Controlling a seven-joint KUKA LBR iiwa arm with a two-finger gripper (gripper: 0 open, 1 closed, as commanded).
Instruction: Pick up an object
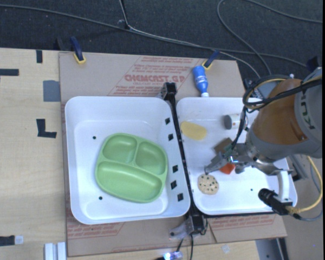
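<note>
You see the gripper (221,164) at lower right, fingers spread, beside a small orange-red rounded object (227,169); nothing is between them.

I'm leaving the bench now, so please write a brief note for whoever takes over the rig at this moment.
Gripper: low in the right bin, above its floor; finger state unclear.
Right bin holds an orange-red object beside the gripper, a chocolate-chip cookie, a pale yellow piece and a small grey object.
Left bin holds a green divided plate.
Done: nothing visibly picked.
Left: grasp an object and lift it.
</note>
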